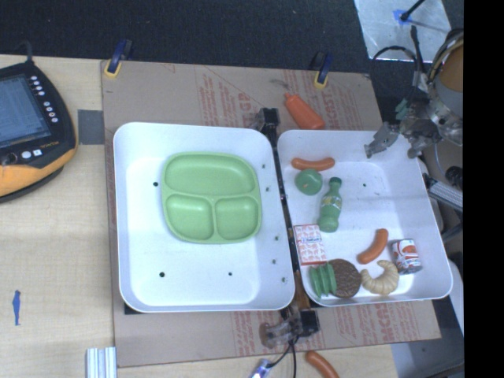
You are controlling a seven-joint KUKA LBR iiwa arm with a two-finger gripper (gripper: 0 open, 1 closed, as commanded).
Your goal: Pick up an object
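Note:
My gripper (392, 149) hangs over the far right corner of the right bin (409, 187), open, with nothing between its fingers. The bin below it holds several toy foods: a red sausage (313, 163), a green round fruit (309, 182), a green bottle (330, 205), a red and white packet (309, 244), a brown patty with green leaves (335, 279), a croissant (381, 277), an orange sausage (373, 246) and a small can (406, 255). The sausage and the bottle lie well to the left of the gripper.
The left bin (142, 250) holds a green divided plate (211, 196). An orange carrot (303, 112) lies on the cardboard behind the bins. Another orange piece (323, 363) lies in front. A teach pendant (27, 128) rests at the far left.

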